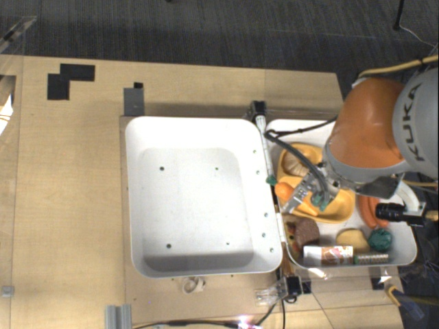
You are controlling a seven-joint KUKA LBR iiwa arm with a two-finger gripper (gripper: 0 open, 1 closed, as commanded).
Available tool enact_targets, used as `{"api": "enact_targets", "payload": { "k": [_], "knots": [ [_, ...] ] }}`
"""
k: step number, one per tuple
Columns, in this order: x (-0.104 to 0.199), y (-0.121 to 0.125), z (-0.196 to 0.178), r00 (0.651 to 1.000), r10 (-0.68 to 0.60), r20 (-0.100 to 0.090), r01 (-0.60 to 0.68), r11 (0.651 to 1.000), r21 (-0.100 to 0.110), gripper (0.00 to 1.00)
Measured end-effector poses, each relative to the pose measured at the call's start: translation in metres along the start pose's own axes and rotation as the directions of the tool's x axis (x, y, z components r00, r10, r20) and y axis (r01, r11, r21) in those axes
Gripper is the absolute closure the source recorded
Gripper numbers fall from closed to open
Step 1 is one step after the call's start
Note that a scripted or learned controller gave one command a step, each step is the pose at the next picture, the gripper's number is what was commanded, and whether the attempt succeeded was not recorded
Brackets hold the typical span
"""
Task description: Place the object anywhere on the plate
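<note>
At far left, white left bin [192, 197]. Just past its right wall, inside right bin [409, 251], orange toy [278, 189] with green tip, touching left rim of yellow plate [341, 208]; probably the object. Likely light, stiff, slick plastic; best pinched across the thick middle. Gripper [314, 196] low over plate; open or closed, impossible to tell.
</note>
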State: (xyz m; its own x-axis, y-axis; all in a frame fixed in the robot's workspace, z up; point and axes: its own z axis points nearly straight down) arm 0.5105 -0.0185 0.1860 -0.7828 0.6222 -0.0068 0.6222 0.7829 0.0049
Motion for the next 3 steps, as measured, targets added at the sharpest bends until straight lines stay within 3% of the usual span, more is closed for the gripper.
{"api": "enact_targets", "payload": {
  "k": [1, 2, 3],
  "knots": [
    [-0.058, 0.076, 0.001, 0.997, -0.075, 0.000, 0.075, 0.997, -0.002, 1.00],
    [-0.094, 0.071, 0.000, 0.991, -0.133, 0.003, 0.133, 0.991, -0.001, 1.00],
    [-0.091, 0.067, 0.000, 0.871, -0.491, 0.002, 0.491, 0.871, -0.001, 1.00]
  ]
}}
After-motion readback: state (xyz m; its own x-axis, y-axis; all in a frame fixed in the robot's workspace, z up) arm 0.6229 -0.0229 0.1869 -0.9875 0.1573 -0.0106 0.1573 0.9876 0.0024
